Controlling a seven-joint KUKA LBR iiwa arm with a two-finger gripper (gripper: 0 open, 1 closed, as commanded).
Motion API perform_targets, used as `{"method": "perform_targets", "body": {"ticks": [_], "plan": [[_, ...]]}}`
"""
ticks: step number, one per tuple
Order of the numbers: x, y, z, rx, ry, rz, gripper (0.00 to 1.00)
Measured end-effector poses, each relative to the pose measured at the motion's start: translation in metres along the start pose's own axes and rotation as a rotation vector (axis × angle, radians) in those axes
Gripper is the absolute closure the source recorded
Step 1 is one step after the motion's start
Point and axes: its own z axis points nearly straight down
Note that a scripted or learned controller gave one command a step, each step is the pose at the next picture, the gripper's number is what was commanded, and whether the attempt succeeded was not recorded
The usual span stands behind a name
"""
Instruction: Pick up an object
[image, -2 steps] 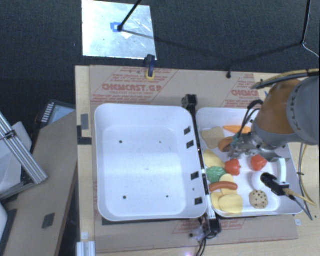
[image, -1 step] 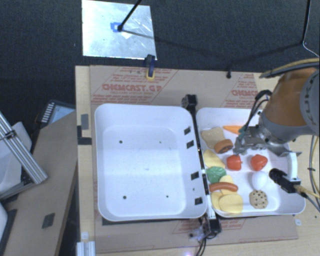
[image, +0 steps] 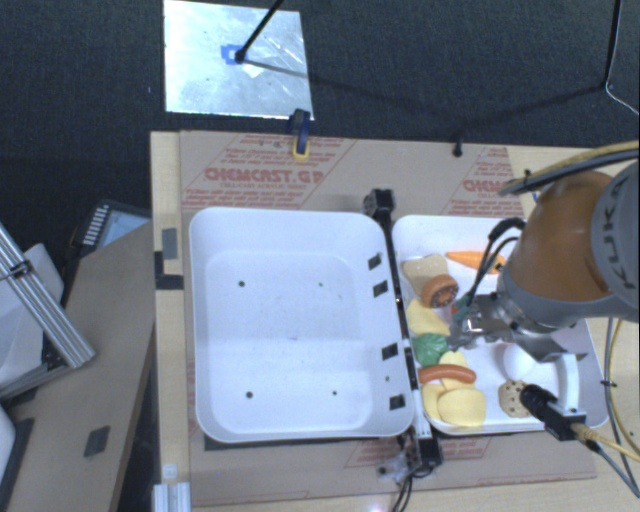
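Left bin (image: 290, 320) and right bin (image: 520, 418): smooth white plastic, showing a soft sheen. Bench board (image: 260, 170): appearing as matt printed cardboard (red lettering). Sheet (image: 235, 60) beyond: looking metallic, glaring brightly. Floor (image: 80, 100): showing dark, rough carpet.

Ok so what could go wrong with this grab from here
The toy foods are packed tight against the right bin's left wall, so the gripper, low among them, may nudge the green piece or the yellow piece instead of closing on one. The hot dog and the cookie lie close and could be knocked aside.
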Motion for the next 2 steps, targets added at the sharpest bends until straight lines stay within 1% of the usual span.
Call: {"method": "perform_targets", "body": {"ticks": [1, 2], "plan": [[0.035, 0.004, -0.049, -0.009, -0.001, -0.001, 1.00], [0.077, 0.079, -0.126, -0.018, -0.002, -0.003, 1.00]]}}
